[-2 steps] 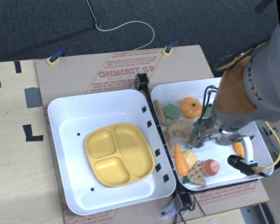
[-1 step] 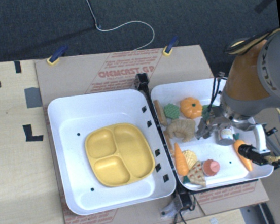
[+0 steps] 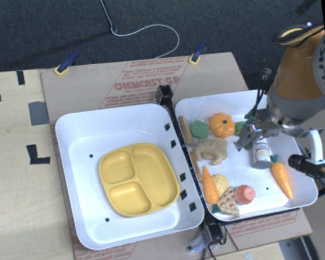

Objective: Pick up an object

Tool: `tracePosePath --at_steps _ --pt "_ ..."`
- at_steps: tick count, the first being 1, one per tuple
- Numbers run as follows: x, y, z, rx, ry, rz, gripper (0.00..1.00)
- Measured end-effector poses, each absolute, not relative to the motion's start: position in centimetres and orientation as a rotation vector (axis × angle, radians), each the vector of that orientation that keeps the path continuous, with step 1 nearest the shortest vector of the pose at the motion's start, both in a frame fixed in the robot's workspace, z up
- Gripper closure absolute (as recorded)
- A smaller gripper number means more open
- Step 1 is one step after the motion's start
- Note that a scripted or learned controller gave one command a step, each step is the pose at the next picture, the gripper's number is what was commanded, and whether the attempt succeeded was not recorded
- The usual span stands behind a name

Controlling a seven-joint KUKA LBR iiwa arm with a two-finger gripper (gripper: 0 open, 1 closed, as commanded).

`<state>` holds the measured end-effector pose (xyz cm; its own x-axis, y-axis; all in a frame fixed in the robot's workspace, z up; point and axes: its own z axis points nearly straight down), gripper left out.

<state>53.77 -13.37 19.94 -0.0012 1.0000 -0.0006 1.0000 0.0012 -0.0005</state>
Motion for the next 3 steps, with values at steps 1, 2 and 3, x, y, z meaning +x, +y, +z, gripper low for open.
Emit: tracePosePath --at_steps 1,2,3 --pt "53.8 -13.3 22.4 2.221 2.225 -0.002 1.0" --pt "53.2 -8.4 22.3 2.219 2.232 -0.004 1.0" --pt "53.4 -3.4 21.3 2.219 2.232 -0.006 1.0"
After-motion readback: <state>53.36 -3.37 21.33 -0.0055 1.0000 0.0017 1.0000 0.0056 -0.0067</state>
